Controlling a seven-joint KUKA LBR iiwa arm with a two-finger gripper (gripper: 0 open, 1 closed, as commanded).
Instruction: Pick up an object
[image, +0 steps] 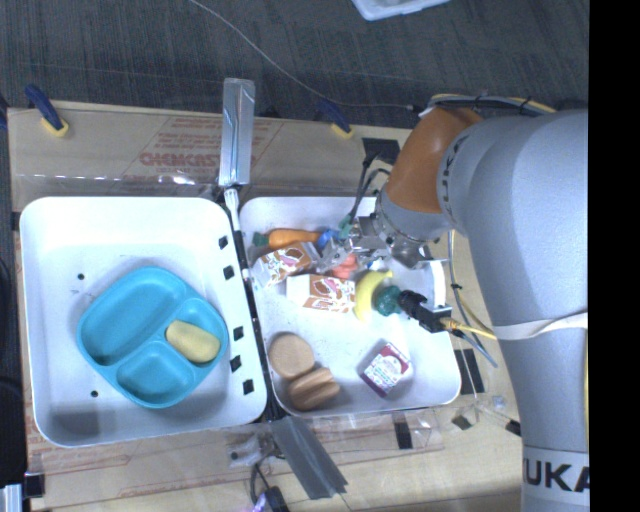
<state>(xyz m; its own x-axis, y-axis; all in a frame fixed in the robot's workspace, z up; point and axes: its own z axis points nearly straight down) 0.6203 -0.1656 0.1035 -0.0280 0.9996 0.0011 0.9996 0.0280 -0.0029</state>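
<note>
The end effector (352, 238) hangs over the right white bin (440, 385); a rounded yellow plastic toy (370, 292) lies just toward 5 o'clock.

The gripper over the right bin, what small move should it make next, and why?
Probably a short straight descent onto the pile, then a close. The gripper sits low at the far end of the right bin, directly above a cluster of small items beside the carrot, and nothing is seen between its fingers. The yellow piece lies just nearer the camera.
</note>
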